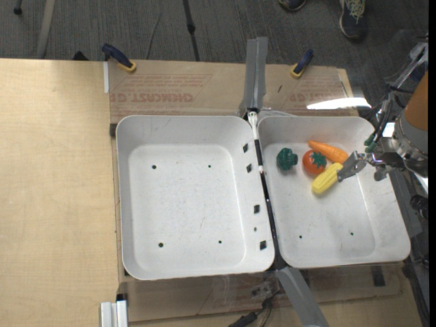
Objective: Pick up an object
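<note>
Arm (415,114) cut off at right

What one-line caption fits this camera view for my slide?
End effector beside toy corn, carrot, tomato, broccoli in right bin.

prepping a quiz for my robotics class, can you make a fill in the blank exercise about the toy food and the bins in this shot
1. All the toy food lies in the ____ bin of the camera view.
2. The yellow corn lies right next to a red ____.
3. The orange carrot lies to the right of a ____ piece of broccoli.
4. The gripper is nearest the ____ toy.

Missing words: right; tomato; green; yellow
</note>
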### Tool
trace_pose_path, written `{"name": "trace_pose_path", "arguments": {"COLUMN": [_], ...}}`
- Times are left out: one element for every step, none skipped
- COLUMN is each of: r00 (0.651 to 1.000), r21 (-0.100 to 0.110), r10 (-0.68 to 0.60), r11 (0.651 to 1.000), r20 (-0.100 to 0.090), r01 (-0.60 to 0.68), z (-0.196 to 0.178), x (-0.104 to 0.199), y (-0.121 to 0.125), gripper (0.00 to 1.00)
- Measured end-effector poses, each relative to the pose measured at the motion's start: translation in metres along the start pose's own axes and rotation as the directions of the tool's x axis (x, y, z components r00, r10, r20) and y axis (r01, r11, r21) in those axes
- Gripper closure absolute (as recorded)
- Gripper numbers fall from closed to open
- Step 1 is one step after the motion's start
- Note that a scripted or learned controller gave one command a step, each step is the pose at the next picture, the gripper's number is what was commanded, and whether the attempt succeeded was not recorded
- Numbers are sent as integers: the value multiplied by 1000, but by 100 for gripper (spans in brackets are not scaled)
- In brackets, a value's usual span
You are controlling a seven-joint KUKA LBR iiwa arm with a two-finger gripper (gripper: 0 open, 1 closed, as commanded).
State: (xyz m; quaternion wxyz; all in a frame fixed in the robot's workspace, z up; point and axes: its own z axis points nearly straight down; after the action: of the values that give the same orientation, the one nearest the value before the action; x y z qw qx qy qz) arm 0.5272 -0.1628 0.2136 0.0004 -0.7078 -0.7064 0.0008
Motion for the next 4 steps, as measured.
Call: {"name": "trace_pose_path", "arguments": {"r00": [998, 984, 993, 993], "r21": [-2, 2, 35, 18], "r10": [60, 176, 116, 115], "r11": [998, 984, 993, 993], "r20": [0, -1, 2, 4], "r01": [-60, -176, -116, -115], "z": [122, 123, 128, 117], "x": [25, -4, 7, 9], "y": [71, -14, 122, 126], "gripper": [0, 0, 0, 100]}}
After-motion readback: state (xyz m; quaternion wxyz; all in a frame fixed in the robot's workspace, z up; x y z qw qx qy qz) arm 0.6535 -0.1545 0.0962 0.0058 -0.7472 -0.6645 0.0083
